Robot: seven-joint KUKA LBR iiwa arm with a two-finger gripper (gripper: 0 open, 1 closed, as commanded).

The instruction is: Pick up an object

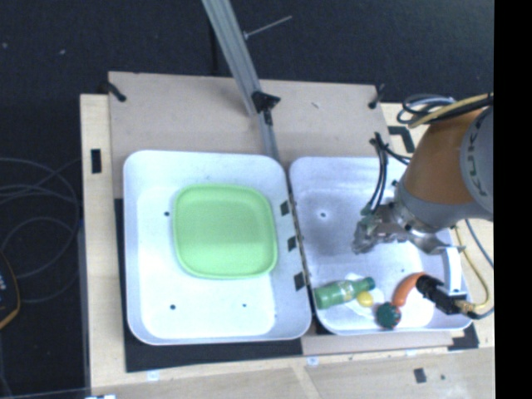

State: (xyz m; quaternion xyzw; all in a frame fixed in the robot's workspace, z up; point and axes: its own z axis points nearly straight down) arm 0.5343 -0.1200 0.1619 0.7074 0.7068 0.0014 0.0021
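Along the near edge of the right bin point(328, 181) lie several small things: a green bottle point(341, 293) on its side, a small yellow piece point(365, 300) touching its cap end, a dark green ball point(387, 314) and an orange curved piece point(405, 288). My gripper point(364, 239) hangs over the middle of the right bin, a little behind and above the bottle, apart from all of them. I see nothing held in it.
The left bin point(150, 306) holds a light green square plate point(224, 231) in its middle. A grey metal bar point(237, 52) slants down from the top to the gap between the bins. The arm's orange band point(440, 169) covers the right bin's far right.
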